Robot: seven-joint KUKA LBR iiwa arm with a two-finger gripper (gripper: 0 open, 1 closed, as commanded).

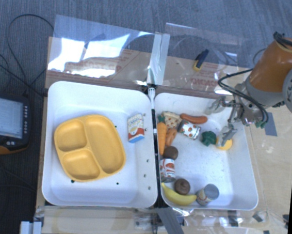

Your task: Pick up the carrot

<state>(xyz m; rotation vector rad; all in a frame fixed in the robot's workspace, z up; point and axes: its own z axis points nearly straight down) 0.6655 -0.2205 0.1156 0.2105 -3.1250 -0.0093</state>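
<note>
The carrot (pixel 161 137) is a long orange piece with a green top, lying along the left wall of the right bin (pixel 243 176). A shorter orange piece (pixel 171 136) lies right beside it. My gripper (pixel 221 123) hangs over the upper right part of that bin, well to the right of the carrot. Its two fingers are spread open with nothing held between them. One fingertip (pixel 228 134) is just above a small yellow item (pixel 226 144) and next to a green broccoli piece (pixel 208 137).
The right bin also holds a sausage (pixel 193 118), a small can (pixel 188 130), a cracker-like piece (pixel 170 119), brown round items (pixel 170 153), a second can (pixel 167 168), a banana (pixel 178 197) and a grey can (pixel 209 193). The left bin (pixel 51 182) holds a yellow divided plate (pixel 88 147) and a small carton (pixel 136 127).
</note>
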